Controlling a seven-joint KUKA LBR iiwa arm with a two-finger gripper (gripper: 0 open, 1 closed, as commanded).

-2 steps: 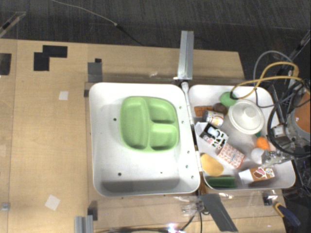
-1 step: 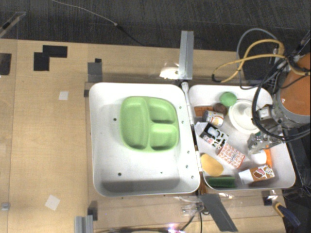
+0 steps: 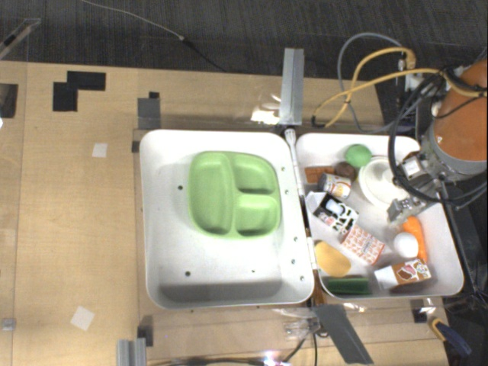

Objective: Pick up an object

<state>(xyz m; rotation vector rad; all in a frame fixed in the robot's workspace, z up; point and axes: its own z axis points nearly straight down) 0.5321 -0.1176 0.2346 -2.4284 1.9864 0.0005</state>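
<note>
The right bin [image 3: 456, 274] holds a jumble of small items. Among them are a green ball [image 3: 357, 155], a white cup [image 3: 377, 181], a small can [image 3: 336, 187], a black-and-white box [image 3: 335, 213] and a red patterned packet [image 3: 361, 245]. Nearer the front lie a yellow round piece [image 3: 332, 258], a dark green item [image 3: 349, 285], a white egg [image 3: 406, 245], an orange carrot [image 3: 415, 229] and a small carton [image 3: 412, 271]. My gripper [image 3: 401, 205] hangs low over the bin's right side, just right of the white cup and above the carrot and egg. Nothing visibly sits in it.
The left bin [image 3: 160, 265] carries a light green divided plate [image 3: 232, 193]. A metal post [image 3: 292, 90] stands behind the wall between the bins. Yellow and grey cables [image 3: 366, 82] loop behind the right bin beside my arm [image 3: 461, 132].
</note>
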